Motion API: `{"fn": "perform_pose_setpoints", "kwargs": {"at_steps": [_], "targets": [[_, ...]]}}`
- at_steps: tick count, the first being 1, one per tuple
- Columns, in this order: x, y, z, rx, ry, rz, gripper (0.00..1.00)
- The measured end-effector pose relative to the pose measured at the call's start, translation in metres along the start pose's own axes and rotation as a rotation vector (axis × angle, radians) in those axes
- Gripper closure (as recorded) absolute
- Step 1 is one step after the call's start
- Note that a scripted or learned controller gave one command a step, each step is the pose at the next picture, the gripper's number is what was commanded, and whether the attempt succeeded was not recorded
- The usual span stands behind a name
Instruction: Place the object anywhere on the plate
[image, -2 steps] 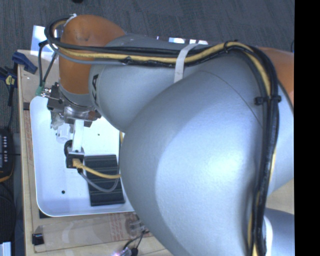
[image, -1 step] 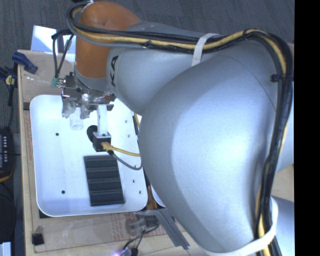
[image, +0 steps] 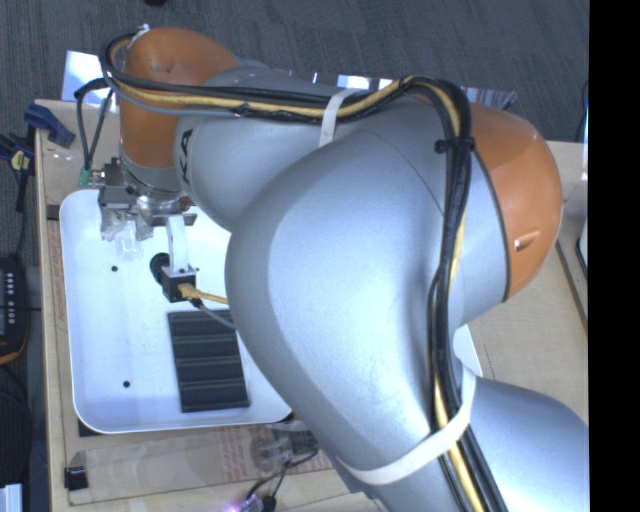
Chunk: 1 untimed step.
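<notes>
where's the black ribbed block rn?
In the camera view, the black ribbed block lies flat in the white bin at the view's left, near its front rim, below the gripper and beside the grey arm.

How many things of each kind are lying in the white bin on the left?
Black ribbed slab: 1
Small dark dots: 2
Total: 3 in the white bin, though the arm hides part of its floor.
</notes>
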<state>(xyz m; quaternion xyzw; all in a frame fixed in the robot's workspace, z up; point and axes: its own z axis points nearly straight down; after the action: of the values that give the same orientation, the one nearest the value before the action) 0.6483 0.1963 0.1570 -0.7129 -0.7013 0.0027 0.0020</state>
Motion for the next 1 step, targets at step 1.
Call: {"fn": "perform_pose_setpoints", "kwargs": {"at_steps": [1], "targets": [[0.0239, 0.0063, -0.0829, -0.006, -0.001, -0.503, 1.0]]}}
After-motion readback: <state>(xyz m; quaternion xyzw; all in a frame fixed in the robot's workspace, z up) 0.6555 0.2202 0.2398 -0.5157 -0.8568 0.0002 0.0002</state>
